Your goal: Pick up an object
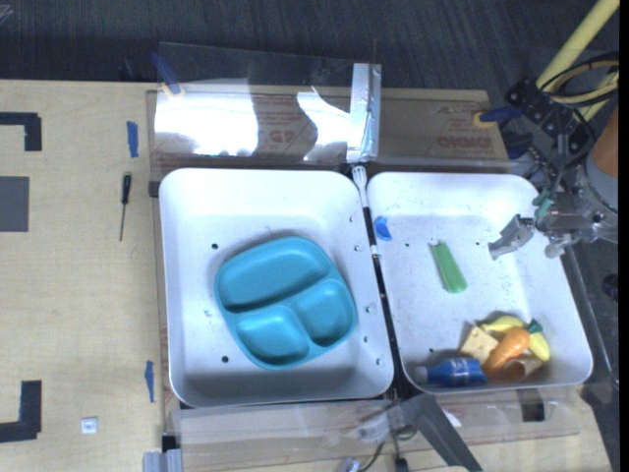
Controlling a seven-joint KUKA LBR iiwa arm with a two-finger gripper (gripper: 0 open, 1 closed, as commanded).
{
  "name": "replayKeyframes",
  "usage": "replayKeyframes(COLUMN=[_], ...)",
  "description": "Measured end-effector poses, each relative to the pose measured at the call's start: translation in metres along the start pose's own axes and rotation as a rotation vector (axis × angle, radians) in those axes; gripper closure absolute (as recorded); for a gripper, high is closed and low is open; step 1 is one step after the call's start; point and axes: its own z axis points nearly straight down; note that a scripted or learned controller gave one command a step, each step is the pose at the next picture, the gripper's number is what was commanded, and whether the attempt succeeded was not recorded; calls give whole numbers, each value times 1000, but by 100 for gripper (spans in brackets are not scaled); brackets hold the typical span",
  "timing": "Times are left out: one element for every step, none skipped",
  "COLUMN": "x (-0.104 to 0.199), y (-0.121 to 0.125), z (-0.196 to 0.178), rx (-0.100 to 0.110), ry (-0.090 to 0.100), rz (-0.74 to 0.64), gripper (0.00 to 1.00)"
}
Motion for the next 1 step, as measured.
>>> replayKeyframes(x=[75], y=[32], z=[129], rx=[12], ry=[3], rz=[27], gripper=[0])
